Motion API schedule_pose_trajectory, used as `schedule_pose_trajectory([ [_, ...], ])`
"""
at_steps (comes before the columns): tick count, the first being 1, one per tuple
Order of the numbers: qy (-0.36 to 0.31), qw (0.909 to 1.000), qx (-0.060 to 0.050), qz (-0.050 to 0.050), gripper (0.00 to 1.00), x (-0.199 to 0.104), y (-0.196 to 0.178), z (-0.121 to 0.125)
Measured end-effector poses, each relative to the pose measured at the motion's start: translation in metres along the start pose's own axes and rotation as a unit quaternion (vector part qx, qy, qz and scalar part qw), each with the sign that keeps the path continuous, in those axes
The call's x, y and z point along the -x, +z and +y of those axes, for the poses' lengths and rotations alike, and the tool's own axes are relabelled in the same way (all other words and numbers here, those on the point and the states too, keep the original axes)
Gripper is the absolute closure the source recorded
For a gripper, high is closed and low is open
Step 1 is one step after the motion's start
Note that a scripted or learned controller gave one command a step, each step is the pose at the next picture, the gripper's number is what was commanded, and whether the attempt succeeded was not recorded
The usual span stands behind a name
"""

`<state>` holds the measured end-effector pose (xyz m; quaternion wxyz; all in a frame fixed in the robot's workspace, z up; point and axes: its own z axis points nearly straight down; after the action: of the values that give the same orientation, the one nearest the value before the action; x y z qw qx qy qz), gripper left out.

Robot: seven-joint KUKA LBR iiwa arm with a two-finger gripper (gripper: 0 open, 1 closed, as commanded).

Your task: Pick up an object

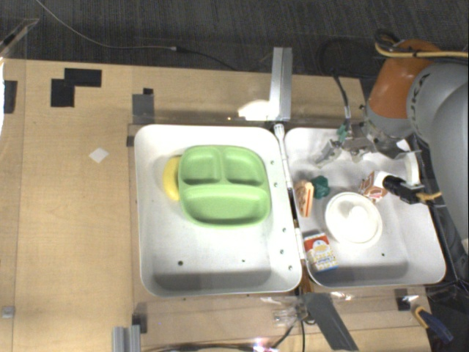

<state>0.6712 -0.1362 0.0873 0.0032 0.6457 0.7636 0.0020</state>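
Over the right bin point(418, 270), the gripper point(350, 142) hangs near the far wall; whether it is open or closed I cannot tell, and nothing shows between its parts. No object is chosen yet, so the candidates lie below and toward the near side of it.

Nearest is 1 small dark green piece point(320, 186), probably light and hard, best pinched across its short width. Just beside it, against the left wall, lies 1 orange-and-tan strip-like item point(304, 198), narrow and likely light; the wall would crowd a grasp. 1 white round bowl point(353, 218) sits mid-bin, smooth and likely slippery, so its rim is the only real hold. 1 small reddish-brown object point(373, 185) touches the bowl's far edge. 1 small red-and-white carton point(320, 251) rests near the front, stiff and flat-sided, probably the easiest to take.

The left bin point(212, 277) holds 1 green divided tray point(222, 184) with 1 yellow item point(171, 177) tucked at its left edge.
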Motion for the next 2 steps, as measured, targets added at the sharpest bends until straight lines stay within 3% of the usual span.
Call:
schedule_pose_trajectory([
  [1, -0.093, 0.9956, 0.000, -0.001, 0.00, 0.037, -0.082, -0.056],
  [2, -0.073, 0.9974, 0.000, -0.001, 0.00, 0.062, -0.110, -0.052],
])
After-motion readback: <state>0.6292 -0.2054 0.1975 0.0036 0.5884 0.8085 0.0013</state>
